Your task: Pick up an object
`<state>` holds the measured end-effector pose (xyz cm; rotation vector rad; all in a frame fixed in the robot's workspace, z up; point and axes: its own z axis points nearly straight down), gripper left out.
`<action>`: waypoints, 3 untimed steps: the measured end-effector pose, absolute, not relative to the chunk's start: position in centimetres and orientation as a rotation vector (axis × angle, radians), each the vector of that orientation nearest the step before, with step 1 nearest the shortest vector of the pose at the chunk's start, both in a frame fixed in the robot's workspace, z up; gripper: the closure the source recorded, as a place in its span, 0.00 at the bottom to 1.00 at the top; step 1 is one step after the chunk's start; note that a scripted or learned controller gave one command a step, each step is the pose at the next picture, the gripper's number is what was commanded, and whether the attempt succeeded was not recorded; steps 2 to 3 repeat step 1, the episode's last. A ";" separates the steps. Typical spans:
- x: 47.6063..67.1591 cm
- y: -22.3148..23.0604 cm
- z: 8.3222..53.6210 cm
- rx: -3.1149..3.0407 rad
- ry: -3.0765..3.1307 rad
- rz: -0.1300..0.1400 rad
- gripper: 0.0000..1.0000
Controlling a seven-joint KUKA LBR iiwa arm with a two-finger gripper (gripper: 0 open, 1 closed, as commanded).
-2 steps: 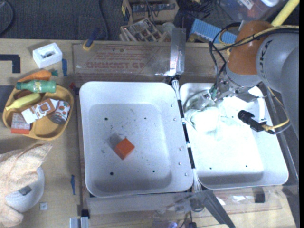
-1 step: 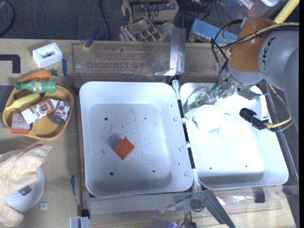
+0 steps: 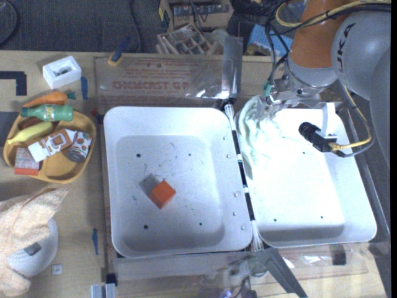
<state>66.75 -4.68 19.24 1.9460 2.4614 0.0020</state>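
Orange block [image 3: 164, 194] is sitting near the middle of the left bin [image 3: 124, 124], looking small, hard and light, so squeezing its flat sides should be working, while the gripper [image 3: 273, 102] is hanging over the right bin's [image 3: 347, 228] far left corner.

The tool [image 3: 273, 104] sits at the far left corner of the right bin [image 3: 322, 228], and glare there washes out its tips, so how the fingers stand cannot be told. A pale crumpled thing [image 3: 254, 132] just below the tool blurs into the bin's white wall; what it is stays unclear. The arm [image 3: 353, 36] above that bin is cut off by the top and right edges. Well left of that bin, the beige cloth [image 3: 31, 222] is cut by the left edge, and the packets in the yellow bowl [image 3: 68, 172] are too small to read.
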 end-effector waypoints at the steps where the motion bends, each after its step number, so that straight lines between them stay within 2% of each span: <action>1: 66.2 -7.0 18.6 1.431 2.796 0.001 1.00; 3: 66.2 -7.0 18.6 1.431 2.796 0.001 1.00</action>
